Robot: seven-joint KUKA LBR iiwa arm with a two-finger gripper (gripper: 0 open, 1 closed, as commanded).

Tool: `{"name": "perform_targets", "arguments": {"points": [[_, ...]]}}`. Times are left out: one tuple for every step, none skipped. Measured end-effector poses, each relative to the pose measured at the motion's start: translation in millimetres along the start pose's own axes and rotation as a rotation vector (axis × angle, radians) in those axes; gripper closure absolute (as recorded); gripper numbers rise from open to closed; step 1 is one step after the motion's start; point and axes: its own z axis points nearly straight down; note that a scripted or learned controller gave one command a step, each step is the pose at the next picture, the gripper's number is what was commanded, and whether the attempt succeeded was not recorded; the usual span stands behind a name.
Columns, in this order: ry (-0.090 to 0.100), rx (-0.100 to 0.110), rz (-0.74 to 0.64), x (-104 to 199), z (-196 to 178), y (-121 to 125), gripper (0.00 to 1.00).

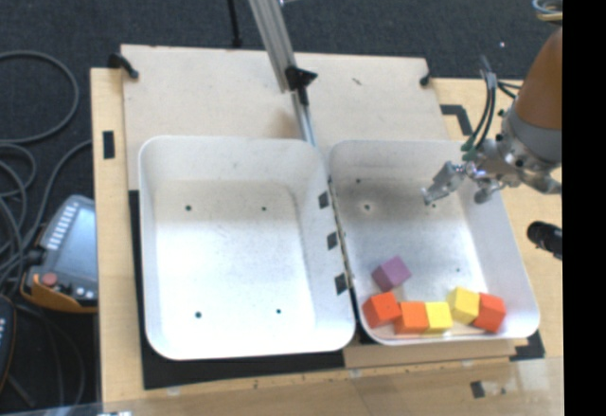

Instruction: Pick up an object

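Purple cube [391,272] well below fingers [443,183]; apart

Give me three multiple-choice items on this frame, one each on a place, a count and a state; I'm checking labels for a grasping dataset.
1. Where do the blocks lie?
A. Far end of the left bin
B. Near end of the right bin
C. On the bench outside the bins

2. How many purple blocks are there?
A. One
B. Two
C. Three

3. What is the gripper doing?
A. Resting on the blocks
B. Carrying a purple block
C. Hanging over the right bin's far part, apart from the blocks

Answers:
1 B: the orange blocks and yellow blocks crowd the near wall of the right bin, while the left bin holds none.
2 A: a single purple block sits just behind the row.
3 C: the gripper is well away from the blocks.
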Motion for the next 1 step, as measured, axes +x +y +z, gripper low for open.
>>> {"name": "perform_targets", "arguments": {"points": [[-0.001, -0.004, 0.000, -1.4, -11.2, 0.7, 1.00]]}}
